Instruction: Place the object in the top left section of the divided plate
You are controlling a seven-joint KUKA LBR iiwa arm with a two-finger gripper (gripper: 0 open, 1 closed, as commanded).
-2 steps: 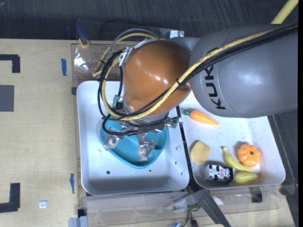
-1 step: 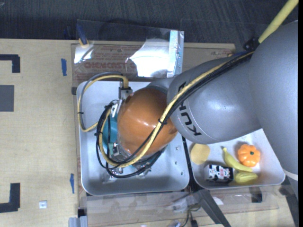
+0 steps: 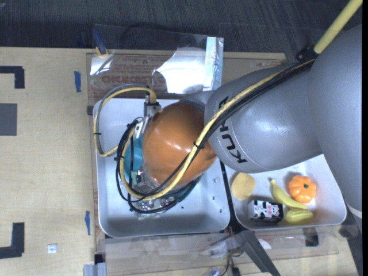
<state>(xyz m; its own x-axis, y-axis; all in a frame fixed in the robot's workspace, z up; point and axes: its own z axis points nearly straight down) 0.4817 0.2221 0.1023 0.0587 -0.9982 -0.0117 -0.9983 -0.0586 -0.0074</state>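
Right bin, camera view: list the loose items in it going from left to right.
Pale yellow round piece → black-and-white cow toy → banana → small orange pumpkin. The green piece under the banana and pumpkin overlaps both, so I leave it out.

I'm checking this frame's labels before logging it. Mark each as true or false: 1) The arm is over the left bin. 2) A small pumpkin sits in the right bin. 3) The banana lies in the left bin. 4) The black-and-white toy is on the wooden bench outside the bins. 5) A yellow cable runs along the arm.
1) True: the arm hangs over the left bin.
2) True: the orange pumpkin sits in the right bin.
3) False: the banana lies in the right bin, beside the pumpkin.
4) False: the black-and-white toy lies inside the right bin.
5) True: a yellow cable follows the arm.
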